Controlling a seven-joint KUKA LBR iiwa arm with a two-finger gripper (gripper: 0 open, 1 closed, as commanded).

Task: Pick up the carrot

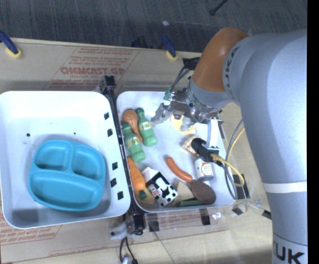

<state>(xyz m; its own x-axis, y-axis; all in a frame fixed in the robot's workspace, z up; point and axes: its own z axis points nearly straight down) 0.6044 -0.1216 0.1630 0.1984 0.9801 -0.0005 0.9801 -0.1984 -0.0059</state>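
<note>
The carrot is orange with a green end and lies along the left wall of the right bin, near its front corner. The gripper hangs over the back of that bin, under the grey wrist with the orange band. It is above and behind two green bottles and well apart from the carrot. Nothing shows between the gripper and the carrot except those bottles.
A brown drumstick, an orange-red sausage, a black-and-white block, a brown lump and a small jar crowd the right bin. A blue divided plate lies in the left bin.
</note>
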